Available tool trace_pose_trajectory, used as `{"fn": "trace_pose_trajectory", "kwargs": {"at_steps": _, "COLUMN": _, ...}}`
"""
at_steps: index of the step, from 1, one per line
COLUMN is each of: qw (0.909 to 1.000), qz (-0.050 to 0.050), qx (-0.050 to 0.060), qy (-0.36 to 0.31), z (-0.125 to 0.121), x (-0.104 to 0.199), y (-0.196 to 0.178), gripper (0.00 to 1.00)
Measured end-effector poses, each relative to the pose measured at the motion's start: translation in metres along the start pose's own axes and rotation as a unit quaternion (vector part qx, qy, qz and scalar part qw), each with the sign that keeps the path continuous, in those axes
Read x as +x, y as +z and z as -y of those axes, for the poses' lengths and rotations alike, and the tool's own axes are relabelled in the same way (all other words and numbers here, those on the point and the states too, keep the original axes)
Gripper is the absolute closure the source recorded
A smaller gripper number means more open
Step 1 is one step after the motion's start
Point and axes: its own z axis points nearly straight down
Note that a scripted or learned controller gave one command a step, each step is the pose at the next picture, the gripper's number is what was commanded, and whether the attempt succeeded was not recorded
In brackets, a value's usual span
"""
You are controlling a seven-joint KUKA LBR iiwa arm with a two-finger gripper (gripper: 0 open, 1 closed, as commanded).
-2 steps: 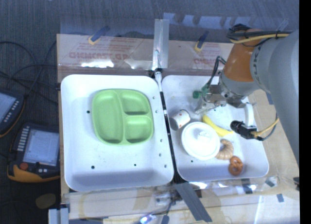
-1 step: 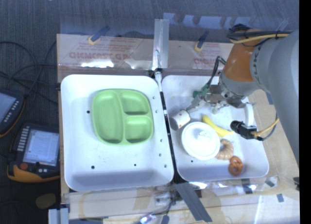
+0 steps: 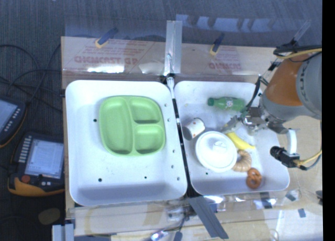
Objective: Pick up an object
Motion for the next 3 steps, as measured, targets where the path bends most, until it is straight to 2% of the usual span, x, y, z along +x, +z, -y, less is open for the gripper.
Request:
{"fn": "trace_pose_trajectory", "kwargs": {"at_steps": 1, "qw": 1.0, "qz": 0.0, "qx": 0.0, "qy": 0.0, "z": -0.001, "x": 0.0, "y": -0.008, "gripper": 1.0}}
{"fn": "trace_pose_trajectory", "kwargs": {"at_steps": 2, "qw": 0.9936, "qz": -0.001, "qx": 0.009, "qy": 0.112, "z": -0.02, "x": 0.032, "y": -0.006, "gripper": 1.0}}
{"fn": "trace_pose_trajectory", "kwargs": {"at_steps": 3, "qw": 0.9842, "qz": 0.001, "qx": 0.008, "qy": 0.177, "z": -0.05, "x": 0.124, "y": -0.091, "gripper": 1.0}}
